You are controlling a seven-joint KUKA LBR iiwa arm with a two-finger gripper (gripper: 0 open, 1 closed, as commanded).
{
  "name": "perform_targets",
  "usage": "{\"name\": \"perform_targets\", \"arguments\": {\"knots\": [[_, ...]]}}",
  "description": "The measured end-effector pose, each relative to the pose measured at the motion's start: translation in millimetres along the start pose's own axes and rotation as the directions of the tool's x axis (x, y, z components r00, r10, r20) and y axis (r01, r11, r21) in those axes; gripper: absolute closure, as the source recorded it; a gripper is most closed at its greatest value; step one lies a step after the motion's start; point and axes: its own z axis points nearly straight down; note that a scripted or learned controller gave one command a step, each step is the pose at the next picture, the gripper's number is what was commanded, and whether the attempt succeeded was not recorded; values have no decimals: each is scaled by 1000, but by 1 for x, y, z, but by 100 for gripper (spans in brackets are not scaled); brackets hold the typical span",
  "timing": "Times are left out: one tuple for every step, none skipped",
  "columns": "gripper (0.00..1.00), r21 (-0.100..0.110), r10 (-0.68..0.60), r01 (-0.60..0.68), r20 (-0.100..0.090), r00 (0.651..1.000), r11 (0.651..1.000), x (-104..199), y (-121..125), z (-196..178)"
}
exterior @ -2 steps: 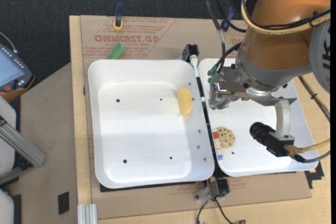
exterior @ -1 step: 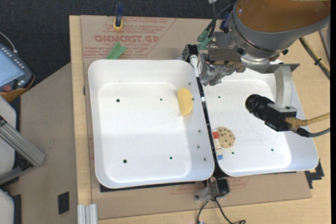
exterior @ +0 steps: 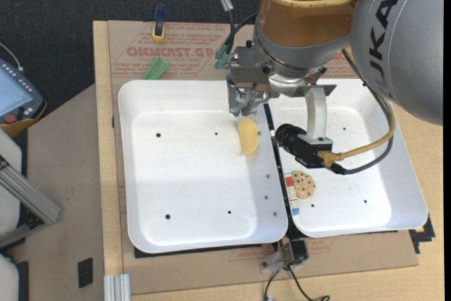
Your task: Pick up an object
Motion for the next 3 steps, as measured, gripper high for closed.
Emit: {"name": "perform_targets", "arguments": {"knots": [[0, -2, 2, -2, 0, 1000, 1000, -2, -1, -3], [100, -5, 2, -2, -1, 1000, 1000, -2, -1, -13], [0, -4, 2, -2, 0, 1000, 1000, -2, -1, -13]]}}
